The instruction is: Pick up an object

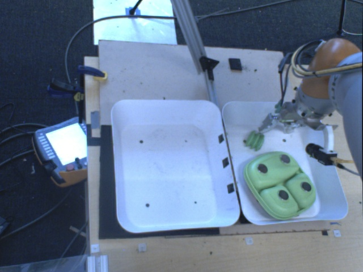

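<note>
A small dark green ribbed piece point(254, 140) lies in the right bin point(239, 117), in its upper left part, close to the wall shared with the other bin. It sits in the right-centre of the frame, tilted on a diagonal. The gripper point(264, 127) is low over the bin, and its tip is right at the upper right end of this piece, touching it or nearly so. From this angle it is not possible to tell how far the gripper is open, or whether it has any hold on the piece.

Just below, filling the lower half of the same bin, rests a large pale green moulded tray point(281, 183) with three rounded lobes, each marked by a dark spot. It lies near the small piece, with a narrow strip of white bin floor between them.

The arm point(341, 86) comes in from the right edge of the frame, its orange band at the upper right.

The left bin point(170, 104) sits in the middle of the frame, joined to the right one by three black clips point(225, 162) along their shared edge. A slanted metal pole point(190, 30) runs from the top centre down to the bins' back edge. At the far left, on the dark floor, is a handheld control screen point(61, 147), and above it a blue clamp point(86, 71) grips the edge of the bench.
</note>
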Controlling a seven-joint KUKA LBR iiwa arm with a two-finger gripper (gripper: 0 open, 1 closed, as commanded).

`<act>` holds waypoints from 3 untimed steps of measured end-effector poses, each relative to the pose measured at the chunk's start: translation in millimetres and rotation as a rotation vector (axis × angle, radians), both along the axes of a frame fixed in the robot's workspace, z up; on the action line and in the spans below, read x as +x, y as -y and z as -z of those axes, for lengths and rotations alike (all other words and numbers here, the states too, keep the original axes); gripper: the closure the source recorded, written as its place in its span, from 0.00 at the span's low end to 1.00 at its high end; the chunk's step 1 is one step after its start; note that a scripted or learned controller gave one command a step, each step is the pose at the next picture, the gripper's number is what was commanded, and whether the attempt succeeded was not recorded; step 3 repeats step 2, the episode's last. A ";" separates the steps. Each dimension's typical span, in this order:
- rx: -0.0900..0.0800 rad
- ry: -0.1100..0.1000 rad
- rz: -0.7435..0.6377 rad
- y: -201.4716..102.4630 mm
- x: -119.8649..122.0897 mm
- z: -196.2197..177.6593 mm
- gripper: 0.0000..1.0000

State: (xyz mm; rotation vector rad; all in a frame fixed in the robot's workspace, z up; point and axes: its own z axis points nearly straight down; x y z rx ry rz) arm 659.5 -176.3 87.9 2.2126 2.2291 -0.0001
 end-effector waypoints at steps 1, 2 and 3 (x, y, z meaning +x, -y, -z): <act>-0.002 0.006 -0.002 0.4 1.9 -14.7 1.00; 0.000 0.006 0.001 -9.9 5.8 -68.1 1.00; 0.000 0.006 0.001 -9.9 5.8 -68.1 1.00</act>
